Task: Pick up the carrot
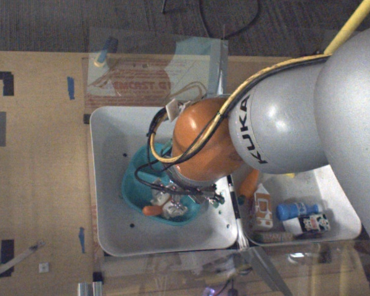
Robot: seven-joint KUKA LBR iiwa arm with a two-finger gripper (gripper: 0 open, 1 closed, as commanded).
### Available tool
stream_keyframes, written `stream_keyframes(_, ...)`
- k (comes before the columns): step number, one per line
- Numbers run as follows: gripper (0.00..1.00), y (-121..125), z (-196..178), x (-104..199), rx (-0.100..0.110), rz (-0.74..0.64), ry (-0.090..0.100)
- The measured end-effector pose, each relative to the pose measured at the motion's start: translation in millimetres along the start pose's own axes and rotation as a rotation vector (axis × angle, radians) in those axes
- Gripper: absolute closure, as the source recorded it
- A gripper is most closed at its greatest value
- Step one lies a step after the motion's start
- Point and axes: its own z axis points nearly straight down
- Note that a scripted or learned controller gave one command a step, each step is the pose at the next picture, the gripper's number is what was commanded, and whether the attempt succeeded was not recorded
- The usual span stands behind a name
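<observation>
1. Carrot (152,210): lies in the teal bowl (135,187), at its lower edge, just left of the gripper (172,207) and close against it. Whether it sits between the fingers cannot be told.
2. Carrot, appearance: small, orange, stubby; only a short end shows, the rest hidden under the gripper.
3. Gripper: low over the bowl, below the arm's orange band (200,140). Jaws spread or pressed together: cannot tell.
4. Bowl: stands in the left bin (108,227).
5. Right bin (345,227): holds a blue bottle (296,210) and small cartons.
</observation>
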Motion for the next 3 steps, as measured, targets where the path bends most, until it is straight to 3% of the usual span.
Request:
stream_keyframes(1,1.00,0.0,-10.6,-2.2,-0.001,0.004,-0.007)
stream_keyframes(2,1.00,3.5,-13.0,13.6,-0.015,-0.661,-0.001)
stream_keyframes(3,1.00,-7.0,-2.2,23.7,0.003,-0.098,-0.007)
